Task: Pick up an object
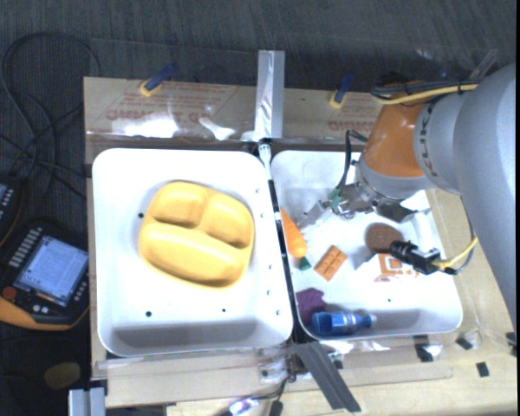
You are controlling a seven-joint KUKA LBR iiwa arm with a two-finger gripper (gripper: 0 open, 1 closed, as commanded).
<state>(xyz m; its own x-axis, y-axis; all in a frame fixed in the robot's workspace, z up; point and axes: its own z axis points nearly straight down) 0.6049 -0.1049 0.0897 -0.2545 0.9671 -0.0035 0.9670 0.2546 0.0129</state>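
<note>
Orange block (329, 262) lies flat at centre of right bin (442, 315), right half of frame; carrot (294, 237) against bin's left wall; purple lump (309, 301) and blue bottle (340, 321) along lower edge; brown disc (382, 235) right of centre; yellow bread-shaped object (197, 232) fills middle of left bin (113, 319); arm's gripper (351, 199) low over right bin's upper middle; jaws' state: cannot tell.
</note>
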